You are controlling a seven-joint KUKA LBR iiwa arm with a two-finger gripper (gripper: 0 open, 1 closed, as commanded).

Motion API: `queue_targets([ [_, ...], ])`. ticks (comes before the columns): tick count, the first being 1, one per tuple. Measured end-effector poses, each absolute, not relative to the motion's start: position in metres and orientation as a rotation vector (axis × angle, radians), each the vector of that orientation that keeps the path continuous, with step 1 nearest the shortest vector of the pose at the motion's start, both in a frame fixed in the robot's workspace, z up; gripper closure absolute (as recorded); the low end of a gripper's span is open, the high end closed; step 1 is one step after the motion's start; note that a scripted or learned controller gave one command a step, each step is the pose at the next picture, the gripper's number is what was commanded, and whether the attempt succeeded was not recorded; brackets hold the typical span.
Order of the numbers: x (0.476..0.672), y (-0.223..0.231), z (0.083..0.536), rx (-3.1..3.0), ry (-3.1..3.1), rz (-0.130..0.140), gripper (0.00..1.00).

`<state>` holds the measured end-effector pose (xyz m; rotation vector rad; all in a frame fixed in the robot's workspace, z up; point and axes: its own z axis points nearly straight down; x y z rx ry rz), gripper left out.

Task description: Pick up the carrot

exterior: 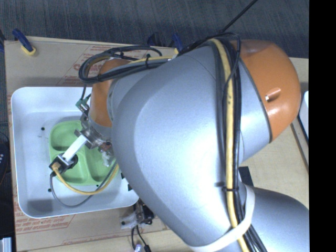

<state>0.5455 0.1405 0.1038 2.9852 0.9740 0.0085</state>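
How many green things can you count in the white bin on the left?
1. The green dish lies in the left bin, right of its middle, partly under the arm. The arm may hide others.

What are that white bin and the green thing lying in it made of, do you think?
White bin: likely moulded plastic, smooth and matt; its rounded corners and one-piece walls suggest it. Green thing: probably plastic too, perhaps silicone; it has an even bright colour, a soft sheen and moulded hollows, though the arm hides part of it.
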Motion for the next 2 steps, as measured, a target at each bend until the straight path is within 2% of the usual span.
queue_targets([
  [1,0.546,0.141,0.114,2.983,0.982,0.01,1.0],
  [2,0.548,0.142,0.188,2.612,1.749,-0.005,1.0],
])
